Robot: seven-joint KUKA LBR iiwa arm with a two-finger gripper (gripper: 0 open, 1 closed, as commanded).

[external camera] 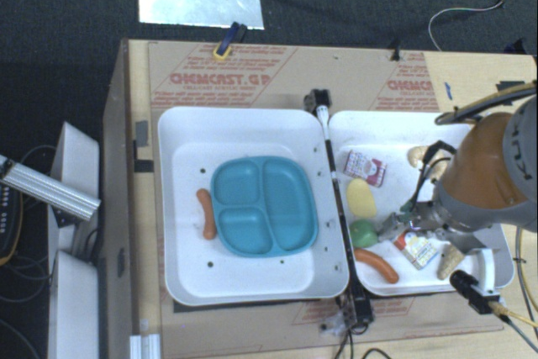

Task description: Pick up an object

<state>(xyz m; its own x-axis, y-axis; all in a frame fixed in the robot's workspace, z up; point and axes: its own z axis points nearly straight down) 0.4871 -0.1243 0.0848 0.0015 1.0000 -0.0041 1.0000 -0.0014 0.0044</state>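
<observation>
camera view had the grey arm with its orange band (487,160) reaching in from the right, low over the right-hand white bin (395,124). the two-finger gripper (402,224) sat down among the clutter, and whether its fingers were apart or together could not be told, the wrist hid too much. nothing was visibly held between them.

around it: a small red-and-white packet (418,250) lay just beside the gripper, on its lower right. a round green toy fruit (364,232) sat just to its left, touching or nearly so. a pale yellow rounded fruit (361,197) lay above that, and an orange-red toy sausage (376,265) lay below, its long axis running down and to the right along the bin's near wall. a white-and-purple carton (366,166) was further up, apart from the gripper.

by my reading the packet and the green fruit were the nearest candidates, one on each side of the tip, so the coming close turned on which of them was actually in line.

over in the left-hand white bin (244,124), a blue divided plastic plate (264,206) and a second orange toy sausage (206,214) lay well apart from the arm
</observation>
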